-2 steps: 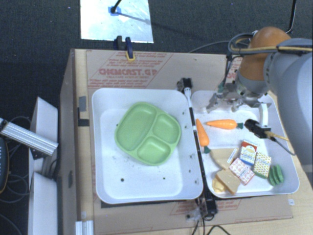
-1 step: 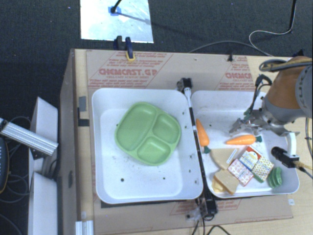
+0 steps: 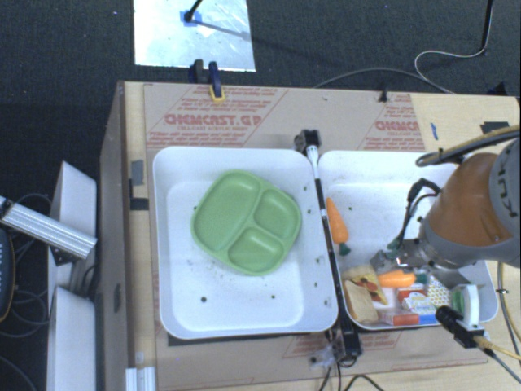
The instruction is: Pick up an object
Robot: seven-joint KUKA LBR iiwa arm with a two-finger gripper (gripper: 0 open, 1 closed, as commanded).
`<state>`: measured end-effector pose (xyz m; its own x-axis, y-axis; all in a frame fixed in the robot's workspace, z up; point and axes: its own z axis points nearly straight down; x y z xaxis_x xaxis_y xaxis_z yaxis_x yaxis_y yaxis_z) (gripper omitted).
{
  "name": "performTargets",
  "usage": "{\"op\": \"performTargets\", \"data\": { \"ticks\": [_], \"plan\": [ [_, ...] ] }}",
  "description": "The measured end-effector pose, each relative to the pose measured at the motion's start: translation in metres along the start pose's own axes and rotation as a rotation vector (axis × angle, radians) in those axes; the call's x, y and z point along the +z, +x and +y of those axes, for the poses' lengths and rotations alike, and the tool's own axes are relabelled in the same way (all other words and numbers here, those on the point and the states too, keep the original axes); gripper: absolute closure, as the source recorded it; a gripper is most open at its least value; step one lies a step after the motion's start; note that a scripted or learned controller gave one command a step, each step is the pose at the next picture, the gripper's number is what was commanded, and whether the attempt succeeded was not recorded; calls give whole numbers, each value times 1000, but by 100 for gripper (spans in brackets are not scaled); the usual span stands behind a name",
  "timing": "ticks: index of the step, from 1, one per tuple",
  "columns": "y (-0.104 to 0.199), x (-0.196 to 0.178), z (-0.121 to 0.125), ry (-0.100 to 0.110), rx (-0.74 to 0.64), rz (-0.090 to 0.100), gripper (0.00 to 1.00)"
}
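Note:
My gripper [image 3: 394,261] hangs low over the front of the right bin [image 3: 370,177], under the arm's orange band [image 3: 472,198]. Directly below it lies a small orange object [image 3: 397,279], on top of a heap of toy food and packets [image 3: 389,300] at the bin's front wall. The view does not show whether the gripper touches that orange object. A toy carrot [image 3: 337,223] lies apart along the bin's left wall, up and to the left of the gripper.
The left bin [image 3: 183,300] holds a green divided plate [image 3: 247,221]. A black divider [image 3: 323,218] runs between the bins. A white and green item [image 3: 466,298] sits at the right bin's front right corner. Cardboard covers the bench behind the bins.

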<state>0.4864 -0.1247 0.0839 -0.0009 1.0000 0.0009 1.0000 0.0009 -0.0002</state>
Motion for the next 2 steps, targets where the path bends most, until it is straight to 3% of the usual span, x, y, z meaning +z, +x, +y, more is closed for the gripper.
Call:
{"op": "performTargets", "data": {
  "ticks": [1,2],
  "plan": [
    [-1,-11,2,-5,0,-1,100],
    [-4,-115,30,-5,-2,-2,100]
  ]
}}
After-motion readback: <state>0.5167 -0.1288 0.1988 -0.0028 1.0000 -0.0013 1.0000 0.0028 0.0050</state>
